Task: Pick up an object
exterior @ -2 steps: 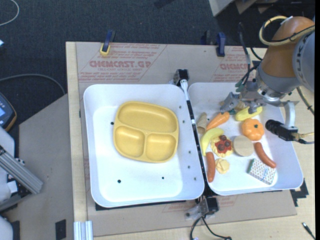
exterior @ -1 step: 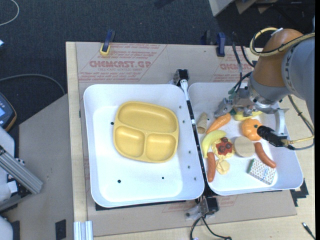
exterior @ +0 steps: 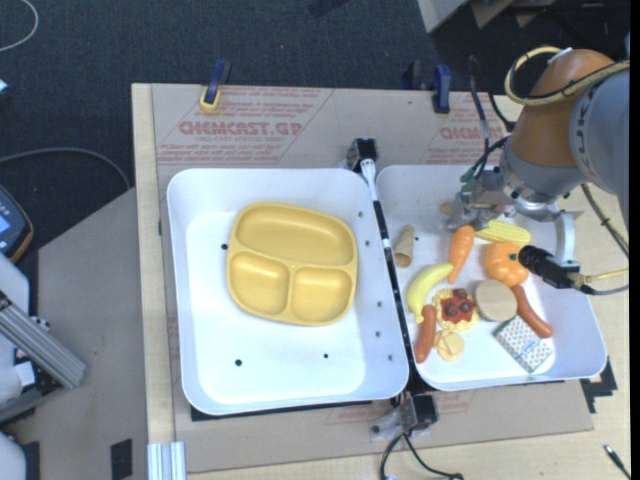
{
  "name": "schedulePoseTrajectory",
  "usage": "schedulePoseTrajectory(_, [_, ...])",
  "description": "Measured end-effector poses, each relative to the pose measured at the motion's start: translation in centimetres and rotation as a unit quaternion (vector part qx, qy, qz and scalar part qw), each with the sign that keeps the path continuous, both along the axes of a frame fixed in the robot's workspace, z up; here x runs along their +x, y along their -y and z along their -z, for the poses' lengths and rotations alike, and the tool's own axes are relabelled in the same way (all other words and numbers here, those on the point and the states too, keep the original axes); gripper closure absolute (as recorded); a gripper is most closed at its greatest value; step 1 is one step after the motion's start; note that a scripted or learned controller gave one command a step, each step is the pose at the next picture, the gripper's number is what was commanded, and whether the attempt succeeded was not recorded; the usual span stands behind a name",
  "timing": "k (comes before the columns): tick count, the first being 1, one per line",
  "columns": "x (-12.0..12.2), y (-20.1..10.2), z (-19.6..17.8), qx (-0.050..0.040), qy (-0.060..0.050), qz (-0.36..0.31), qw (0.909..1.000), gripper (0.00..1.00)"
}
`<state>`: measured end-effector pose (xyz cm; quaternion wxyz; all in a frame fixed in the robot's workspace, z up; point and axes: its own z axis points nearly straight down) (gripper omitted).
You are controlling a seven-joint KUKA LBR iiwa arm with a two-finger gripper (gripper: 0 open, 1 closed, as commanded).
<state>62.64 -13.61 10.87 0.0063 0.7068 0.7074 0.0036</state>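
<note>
Reaching in from the right, the arm (exterior: 560,118) hangs over the upper part of the right bin (exterior: 590,353), its end effector (exterior: 480,206) low above the toys; whether it is open or closed, and whether it grips anything, I cannot tell from this angle. Just below it lie a carrot (exterior: 459,250) and a corn cob (exterior: 503,232). The right bin also holds an orange fruit (exterior: 503,265), a banana (exterior: 428,285), a small tan cylinder (exterior: 403,245), a round biscuit-like piece (exterior: 494,300), a red berry cluster (exterior: 457,306), two sausages (exterior: 426,332), a pale yellow piece (exterior: 450,345) and a patterned packet (exterior: 523,344). The left bin (exterior: 200,368) holds a yellow three-compartment plate (exterior: 292,263), its sections bare. Both bins rest side by side on the worktop (exterior: 150,168)
</note>
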Motion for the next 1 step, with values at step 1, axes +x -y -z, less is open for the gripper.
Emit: schedulePoseTrajectory(1, [0.08, -0.43, -6.09, 0.0014, -0.006, 0.000, 1.0000, 1.00])
